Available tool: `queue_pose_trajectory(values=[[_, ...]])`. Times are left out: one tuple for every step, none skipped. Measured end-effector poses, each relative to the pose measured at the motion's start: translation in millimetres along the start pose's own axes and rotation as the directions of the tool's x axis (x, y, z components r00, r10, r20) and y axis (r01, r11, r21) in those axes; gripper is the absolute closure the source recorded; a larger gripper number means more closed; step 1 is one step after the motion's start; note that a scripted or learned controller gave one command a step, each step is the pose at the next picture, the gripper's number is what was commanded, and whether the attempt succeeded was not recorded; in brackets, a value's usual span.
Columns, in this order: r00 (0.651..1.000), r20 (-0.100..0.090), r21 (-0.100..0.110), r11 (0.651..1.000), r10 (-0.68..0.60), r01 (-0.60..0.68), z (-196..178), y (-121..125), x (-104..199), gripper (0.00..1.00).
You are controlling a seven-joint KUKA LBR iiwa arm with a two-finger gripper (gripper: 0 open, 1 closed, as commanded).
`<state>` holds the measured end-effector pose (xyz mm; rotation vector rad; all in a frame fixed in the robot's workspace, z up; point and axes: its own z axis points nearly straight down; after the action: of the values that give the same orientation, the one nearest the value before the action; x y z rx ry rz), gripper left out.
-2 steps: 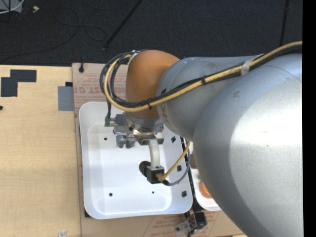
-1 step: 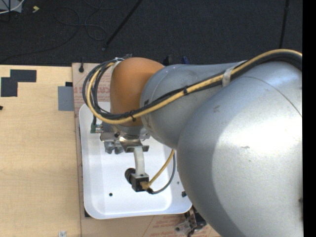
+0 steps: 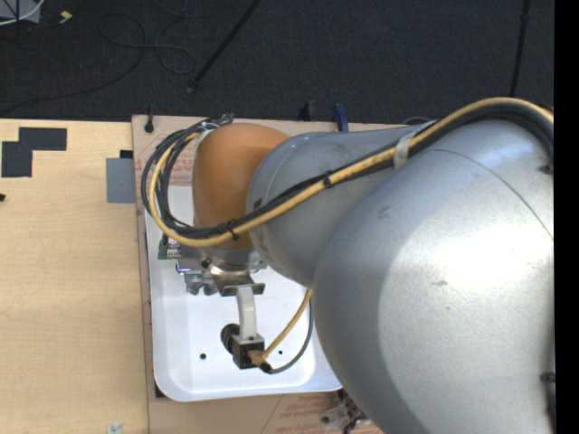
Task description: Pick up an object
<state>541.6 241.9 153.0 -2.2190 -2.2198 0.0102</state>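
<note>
My grey arm (image 3: pixel 425 269) covers most of the view, and its orange band (image 3: pixel 226 183) hangs over the left white bin (image 3: pixel 176 333). The gripper (image 3: pixel 222 278) sits below the band as a cluster of metal parts, low over the bin's floor and seen from above. A small green thing (image 3: pixel 164 247) peeks out at the bin's left wall, mostly hidden by the wrist and cables. The arm hides the other bin and whatever lies in it.
The pale wooden bench top (image 3: pixel 72 287) spreads out to the left, with black patches (image 3: pixel 36 147) and a grey patch (image 3: pixel 118 179) on it. Dark floor with loose cables (image 3: pixel 163 34) lies behind. Cardboard (image 3: pixel 298 412) shows at the bin's front edge.
</note>
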Motion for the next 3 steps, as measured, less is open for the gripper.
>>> queue_pose_trajectory(values=[[1.000,0.000,0.002,1.000,0.001,-0.001,-6.9,-47.0,0.2,1.00],[1.000,0.000,0.001,1.000,0.005,-0.005,11.1,-66.6,-0.2,1.00],[1.000,0.000,0.001,1.000,0.003,-0.003,24.3,-66.8,1.0,1.00]])
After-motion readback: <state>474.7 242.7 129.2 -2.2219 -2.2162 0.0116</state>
